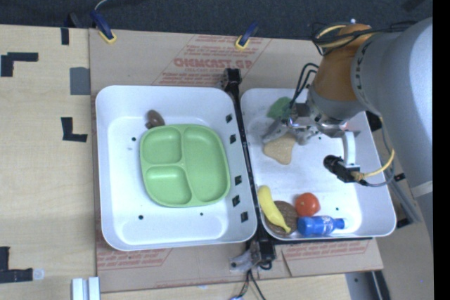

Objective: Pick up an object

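tan piece (278, 150) beneath tool (287, 130)

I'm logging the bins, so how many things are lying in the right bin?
6: a green piece and a tan slice near the gripper; a banana, brown lump, tomato and blue bottle along the near wall. The arm may hide others.

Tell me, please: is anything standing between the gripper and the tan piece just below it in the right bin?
Nothing visible stands between them. The gripper hangs directly over the tan piece in the right bin; the green object lies behind it, off the path.
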Controlling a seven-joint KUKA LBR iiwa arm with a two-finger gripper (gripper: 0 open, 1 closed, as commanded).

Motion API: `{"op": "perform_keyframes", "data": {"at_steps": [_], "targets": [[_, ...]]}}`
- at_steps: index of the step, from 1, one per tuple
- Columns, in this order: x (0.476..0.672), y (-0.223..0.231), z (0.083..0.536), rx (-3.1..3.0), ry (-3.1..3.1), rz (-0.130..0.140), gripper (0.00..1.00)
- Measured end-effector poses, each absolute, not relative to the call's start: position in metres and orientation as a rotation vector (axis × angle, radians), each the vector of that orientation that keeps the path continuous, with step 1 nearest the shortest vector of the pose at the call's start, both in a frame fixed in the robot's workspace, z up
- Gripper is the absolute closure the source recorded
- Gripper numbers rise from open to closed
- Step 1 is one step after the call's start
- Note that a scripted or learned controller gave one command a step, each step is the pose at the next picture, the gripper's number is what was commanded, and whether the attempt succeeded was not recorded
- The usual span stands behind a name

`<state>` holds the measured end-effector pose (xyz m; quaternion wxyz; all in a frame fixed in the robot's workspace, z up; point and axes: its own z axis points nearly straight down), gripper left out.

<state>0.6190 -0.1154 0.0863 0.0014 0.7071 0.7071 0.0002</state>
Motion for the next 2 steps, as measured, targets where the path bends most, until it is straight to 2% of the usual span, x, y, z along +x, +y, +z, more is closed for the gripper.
{"op": "perform_keyframes", "data": {"at_steps": [1, 2], "targets": [[0.669, -0.114, 0.086, 2.218, 2.221, 0.003, 0.0], [0.603, -0.11, 0.086, 2.22, 2.22, 0.0, 0.0]]}}
